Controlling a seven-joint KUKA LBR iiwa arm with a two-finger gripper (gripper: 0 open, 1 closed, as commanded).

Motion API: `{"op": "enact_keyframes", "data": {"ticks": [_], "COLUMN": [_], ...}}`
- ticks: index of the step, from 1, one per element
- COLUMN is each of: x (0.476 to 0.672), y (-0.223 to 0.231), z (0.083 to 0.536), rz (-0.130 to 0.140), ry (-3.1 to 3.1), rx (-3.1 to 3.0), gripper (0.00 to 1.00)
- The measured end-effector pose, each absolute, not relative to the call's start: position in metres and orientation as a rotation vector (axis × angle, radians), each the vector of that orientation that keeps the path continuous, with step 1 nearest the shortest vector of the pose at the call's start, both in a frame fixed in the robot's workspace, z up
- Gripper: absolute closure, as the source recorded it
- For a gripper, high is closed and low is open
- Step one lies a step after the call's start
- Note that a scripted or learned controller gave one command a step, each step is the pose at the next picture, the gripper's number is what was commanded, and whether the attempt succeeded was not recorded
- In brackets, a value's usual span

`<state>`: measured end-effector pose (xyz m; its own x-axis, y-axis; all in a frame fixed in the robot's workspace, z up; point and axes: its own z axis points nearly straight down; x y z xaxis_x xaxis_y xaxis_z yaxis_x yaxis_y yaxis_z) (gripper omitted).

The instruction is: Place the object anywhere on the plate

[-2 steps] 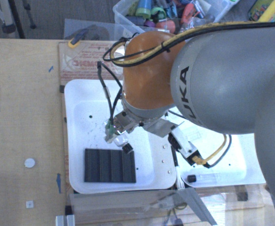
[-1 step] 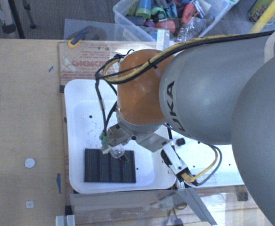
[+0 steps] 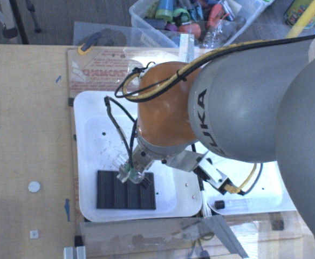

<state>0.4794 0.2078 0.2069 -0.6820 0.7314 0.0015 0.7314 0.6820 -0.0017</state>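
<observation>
Gripper (image 3: 131, 172) low over black ridged plate (image 3: 114, 194).

arm (image 3: 244, 90): smooth grey shell with a soft sheen; the band (image 3: 163, 109) above the wrist is glossy orange
left bin (image 3: 90, 144): white plastic, smooth, lightly scuffed and speckled
ridged block (image 3: 125, 190): matt black, ribbed surface
bench (image 3: 22, 117): pale wood-look board, matt
cables (image 3: 122, 123): black, rubbery
clear tub (image 3: 200, 9): see-through plastic, holding bright glossy plastic toys
disc (image 3: 34, 186): small, white, smooth
</observation>
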Motion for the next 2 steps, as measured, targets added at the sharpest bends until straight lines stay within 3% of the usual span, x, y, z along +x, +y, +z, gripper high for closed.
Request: {"op": "enact_keyframes", "data": {"ticks": [1,2], "x": [0.48,0.48], "y": [0.211,0.214], "z": [0.328,0.274], "rz": [-0.002,-0.001], "ry": [-2.895,-3.114], "rx": [-1.223,-0.406], "gripper": [1.0,1.0]}}
